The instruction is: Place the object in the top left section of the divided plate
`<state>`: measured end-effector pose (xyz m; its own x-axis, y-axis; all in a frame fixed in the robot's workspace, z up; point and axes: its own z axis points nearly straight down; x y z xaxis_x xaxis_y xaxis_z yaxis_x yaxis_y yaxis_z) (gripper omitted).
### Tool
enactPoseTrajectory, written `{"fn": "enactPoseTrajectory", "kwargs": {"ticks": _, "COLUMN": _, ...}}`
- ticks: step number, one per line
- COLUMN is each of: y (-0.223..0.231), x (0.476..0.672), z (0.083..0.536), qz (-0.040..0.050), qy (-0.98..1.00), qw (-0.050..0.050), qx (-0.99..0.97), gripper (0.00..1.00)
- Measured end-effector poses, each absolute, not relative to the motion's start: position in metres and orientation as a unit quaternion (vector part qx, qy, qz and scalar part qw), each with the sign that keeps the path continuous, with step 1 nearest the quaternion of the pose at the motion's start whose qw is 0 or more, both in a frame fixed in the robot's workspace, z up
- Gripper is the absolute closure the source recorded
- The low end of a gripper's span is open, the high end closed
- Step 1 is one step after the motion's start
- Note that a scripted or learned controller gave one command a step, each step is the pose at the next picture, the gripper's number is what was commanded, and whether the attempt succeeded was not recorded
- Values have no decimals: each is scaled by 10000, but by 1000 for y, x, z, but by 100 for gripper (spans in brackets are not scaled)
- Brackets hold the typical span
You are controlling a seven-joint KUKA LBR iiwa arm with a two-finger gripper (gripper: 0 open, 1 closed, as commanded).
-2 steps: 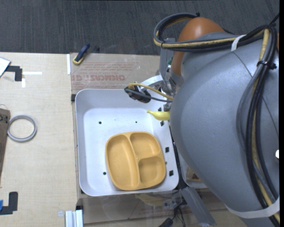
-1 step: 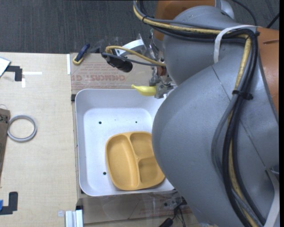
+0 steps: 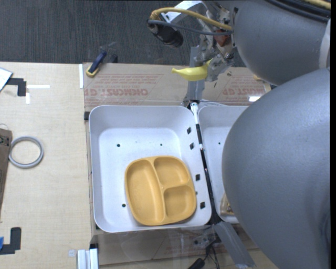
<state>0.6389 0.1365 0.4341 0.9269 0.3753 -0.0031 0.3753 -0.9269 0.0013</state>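
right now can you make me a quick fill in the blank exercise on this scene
1. The divided plate lies in the ____ bin.
2. The plate's colour is ____.
3. The gripper holds a yellow ____ above the bins' far edge.
4. A roll of tape lies on the bench, ____ of the bins.

Missing words: left; yellow; banana; left

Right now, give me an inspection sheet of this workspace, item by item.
Surface: wooden bench bearing the left white bin and the right bin.
Job's things: yellow divided plate in the left bin, sections bare; banana between the tool's fingers.
Clutter: tape roll on the bench.
Grippers: tool raised behind the bins.
Cables: yellow hose looping above the tool.
Surroundings: cardboard sheet behind the bins.
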Motion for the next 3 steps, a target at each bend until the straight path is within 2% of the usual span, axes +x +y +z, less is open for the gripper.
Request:
{"fn": "enactPoseTrajectory", "kwargs": {"ticks": 1, "y": 136, "x": 639, "z": 441, "qz": -40, "qy": 1920, "qw": 21, "qx": 9814, "gripper": 100}}
{"fn": "enactPoseTrajectory", "kwargs": {"ticks": 2, "y": 207, "x": 640, "z": 441, "qz": -13, "qy": 1394, "qw": 6, "qx": 9902, "gripper": 100}}
{"fn": "enactPoseTrajectory", "kwargs": {"ticks": 3, "y": 149, "x": 643, "z": 403, "qz": -30, "qy": 1883, "qw": 13, "qx": 9821, "gripper": 100}}
